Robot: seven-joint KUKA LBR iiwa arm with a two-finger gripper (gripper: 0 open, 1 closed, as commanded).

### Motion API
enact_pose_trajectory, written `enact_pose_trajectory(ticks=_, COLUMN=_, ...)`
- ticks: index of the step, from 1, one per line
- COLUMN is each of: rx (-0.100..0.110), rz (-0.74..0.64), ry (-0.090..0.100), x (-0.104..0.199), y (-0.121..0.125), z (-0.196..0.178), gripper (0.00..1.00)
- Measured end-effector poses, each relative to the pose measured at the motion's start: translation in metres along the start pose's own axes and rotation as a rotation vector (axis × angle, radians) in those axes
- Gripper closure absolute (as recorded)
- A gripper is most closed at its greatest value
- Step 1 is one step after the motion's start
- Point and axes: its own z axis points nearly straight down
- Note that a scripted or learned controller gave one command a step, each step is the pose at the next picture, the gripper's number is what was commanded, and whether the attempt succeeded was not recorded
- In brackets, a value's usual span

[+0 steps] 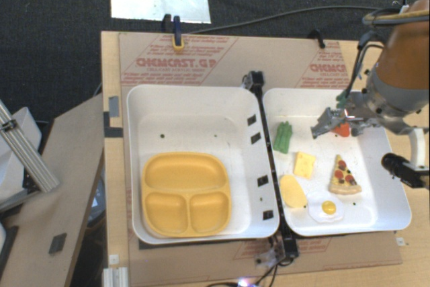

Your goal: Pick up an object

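The right bin (pixel 396 212) holds several toy foods: a green vegetable piece (pixel 283 136), a yellow cheese square (pixel 304 164), a pizza slice (pixel 345 176), a pale yellow oval piece (pixel 293 191) and a fried egg (pixel 327 209). A small red piece (pixel 345 130) lies at the back of that bin, partly hidden by the wrist. My gripper (pixel 322 126) hangs over the back middle of the right bin, just left of the red piece and right of the green piece. The arm's grey body covers the bin's far right corner.
The left bin (pixel 144 104) holds a yellow divided tray (pixel 187 195) near its front. A black-clipped divider (pixel 261 144) joins the two bins. Cables cross the cardboard-covered bench (pixel 201 57) behind them. A blue clamp (pixel 177 30) stands at the back.
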Motion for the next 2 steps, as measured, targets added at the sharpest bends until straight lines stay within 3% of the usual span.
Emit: enact_pose_trajectory(ticks=2, rx=0.006, rz=0.003, ry=0.001, x=-0.01, y=-0.011, z=0.117, gripper=0.0)
